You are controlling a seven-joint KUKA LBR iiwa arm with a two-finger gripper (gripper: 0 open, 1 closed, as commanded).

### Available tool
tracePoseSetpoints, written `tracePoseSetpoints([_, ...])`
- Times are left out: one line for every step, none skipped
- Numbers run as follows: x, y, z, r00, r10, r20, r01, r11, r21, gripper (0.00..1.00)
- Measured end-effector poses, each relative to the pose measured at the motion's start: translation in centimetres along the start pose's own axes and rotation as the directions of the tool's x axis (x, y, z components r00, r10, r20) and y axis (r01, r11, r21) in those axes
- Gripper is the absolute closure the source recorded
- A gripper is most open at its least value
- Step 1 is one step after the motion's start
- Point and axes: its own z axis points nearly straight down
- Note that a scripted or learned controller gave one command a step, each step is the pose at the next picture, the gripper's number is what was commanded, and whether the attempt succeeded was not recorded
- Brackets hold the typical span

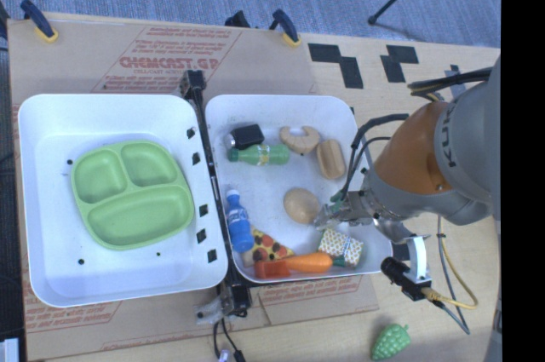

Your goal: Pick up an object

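Objects for the pick sit in the right bin [341,109], arm [426,160] reaching in from its right edge. Left bin [34,181] holds a green divided plate [132,192]. In the right bin, top to bottom: green bottle [260,154], bread roll [330,158], tan egg-shaped piece [300,204], blue bottle [238,221], carrot [308,263], checkered cube [339,245]. Tool [341,211] hovers w/ the tan piece just to its left and the cube just below; I judge those nearest. Tool state: can't tell, too small and blurred.

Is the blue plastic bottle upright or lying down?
Lying down: the blue plastic bottle rests lengthwise on the right white bin's floor, cap toward the back.
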Motion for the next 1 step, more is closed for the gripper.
tracePoseSetpoints([5.20,-0.01,0.94,1.000,0.001,0.000,-0.001,1.000,0.001,1.00])
